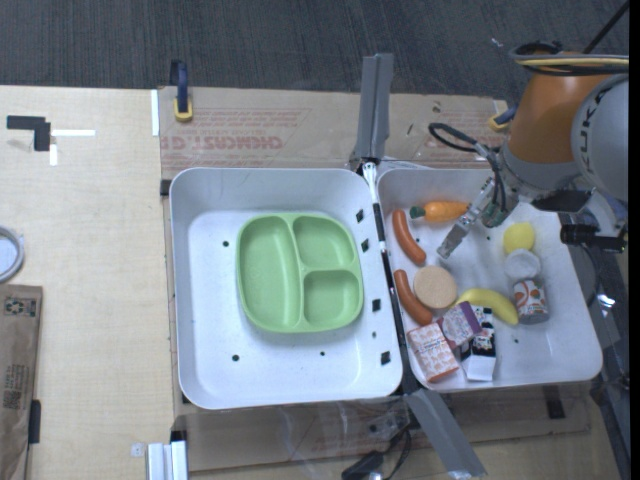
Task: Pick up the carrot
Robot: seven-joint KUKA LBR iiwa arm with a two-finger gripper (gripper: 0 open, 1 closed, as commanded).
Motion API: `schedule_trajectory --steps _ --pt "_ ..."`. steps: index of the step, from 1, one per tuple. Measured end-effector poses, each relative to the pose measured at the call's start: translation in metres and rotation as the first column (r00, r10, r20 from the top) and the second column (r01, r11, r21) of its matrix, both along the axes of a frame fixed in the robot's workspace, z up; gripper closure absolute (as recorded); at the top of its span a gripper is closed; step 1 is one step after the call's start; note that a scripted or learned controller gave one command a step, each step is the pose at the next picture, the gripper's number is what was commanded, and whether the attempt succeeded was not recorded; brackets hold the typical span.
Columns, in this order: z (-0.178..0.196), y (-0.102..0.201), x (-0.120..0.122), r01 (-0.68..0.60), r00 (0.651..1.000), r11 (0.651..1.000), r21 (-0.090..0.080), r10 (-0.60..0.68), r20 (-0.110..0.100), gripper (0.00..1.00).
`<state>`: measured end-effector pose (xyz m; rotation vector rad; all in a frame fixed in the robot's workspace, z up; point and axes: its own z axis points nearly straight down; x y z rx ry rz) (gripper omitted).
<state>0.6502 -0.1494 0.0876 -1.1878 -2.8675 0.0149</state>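
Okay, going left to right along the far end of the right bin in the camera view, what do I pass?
Upper hot dog → carrot → gripper reaching in just near of the carrot → lemon.

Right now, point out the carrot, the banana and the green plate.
carrot [447, 209], camera view, middle of the orange body.
banana [490, 302], camera view, middle of the yellow curve.
green plate [262, 271], camera view, floor of the large left compartment.
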Motion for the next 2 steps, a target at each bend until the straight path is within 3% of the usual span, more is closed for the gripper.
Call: schedule_trajectory --steps 1,2 --pt "0.012 -0.002 0.006 0.005 0.999 1.0 -0.007 -0.005 0.033 1.0" --pt "0.085 0.046 -0.031 0.221 0.975 0.975 -0.006 -0.22 0.039 1.0"
